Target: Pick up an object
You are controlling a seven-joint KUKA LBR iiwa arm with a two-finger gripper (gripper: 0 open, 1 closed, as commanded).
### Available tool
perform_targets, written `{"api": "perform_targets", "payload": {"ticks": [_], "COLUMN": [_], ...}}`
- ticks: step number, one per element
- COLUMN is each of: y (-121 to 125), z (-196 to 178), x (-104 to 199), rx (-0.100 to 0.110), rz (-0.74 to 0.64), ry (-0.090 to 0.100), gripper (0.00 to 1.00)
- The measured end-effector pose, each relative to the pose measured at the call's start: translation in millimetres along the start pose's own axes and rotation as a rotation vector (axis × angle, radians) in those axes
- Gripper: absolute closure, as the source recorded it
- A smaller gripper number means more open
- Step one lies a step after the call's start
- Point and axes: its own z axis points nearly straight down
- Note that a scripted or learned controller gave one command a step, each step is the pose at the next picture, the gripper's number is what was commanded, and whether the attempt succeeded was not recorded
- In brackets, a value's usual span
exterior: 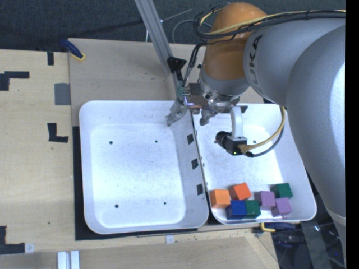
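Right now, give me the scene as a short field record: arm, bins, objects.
arm: grey KUKA, orange band, reaching in from the right
end effector: above the far end of the divide between the bins, nothing seen in it
left bin: white, shallow
right bin: white, blocks clustered at near edge
blocks: two orange, blue, two green, two purple

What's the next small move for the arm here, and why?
Probably shift the gripper toward the near end of the right bin before descending. It hangs over the divider at the far end of the bins, while the blocks, like the orange block and blue block, cluster along the near wall.
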Motion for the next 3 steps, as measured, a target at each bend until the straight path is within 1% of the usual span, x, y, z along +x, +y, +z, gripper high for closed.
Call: {"api": "perform_targets", "payload": {"ticks": [1,2,3], "y": [5,-72,-48], "z": [-71,-18,-105], "x": [-53,-171,-206], "rx": [-0.018,-0.005,-0.021], "rz": [0.009,0.015,0.008], "ry": [-0.003,-0.005,-0.006], "gripper": [0.0,0.0,0.0]}}
